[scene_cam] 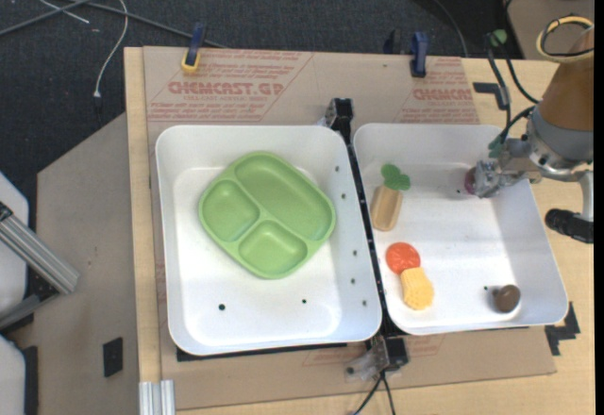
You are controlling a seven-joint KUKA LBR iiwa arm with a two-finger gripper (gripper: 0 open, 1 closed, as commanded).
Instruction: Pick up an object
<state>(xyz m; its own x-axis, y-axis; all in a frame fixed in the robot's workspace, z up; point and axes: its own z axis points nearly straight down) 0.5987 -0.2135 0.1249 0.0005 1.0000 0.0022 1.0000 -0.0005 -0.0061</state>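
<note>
Camera view, left to right: the left bin (179, 215) holds a green divided tray (267, 213), lying flat near its middle. Across the black seam, the right bin (538, 243) carries the candidates for picking. Along its left wall sit a green-topped tan piece (388, 198), then an orange-red round item (403, 257) touching a yellow lump (416, 290) just below it. A small brown ball (506, 298) rests near the lower right corner. At the upper right of that bin the gripper (479, 180) hangs by the wall, with something small and dark red beside its tip; whether that is an object or part of the tool, I cannot tell, nor how the pincer is set.

Judged from here, the main risk is coming down too close to the bin wall and striking the rim. The touching orange and yellow pieces could shove each other aside, and the ball would likely roll away from a glancing touch.
</note>
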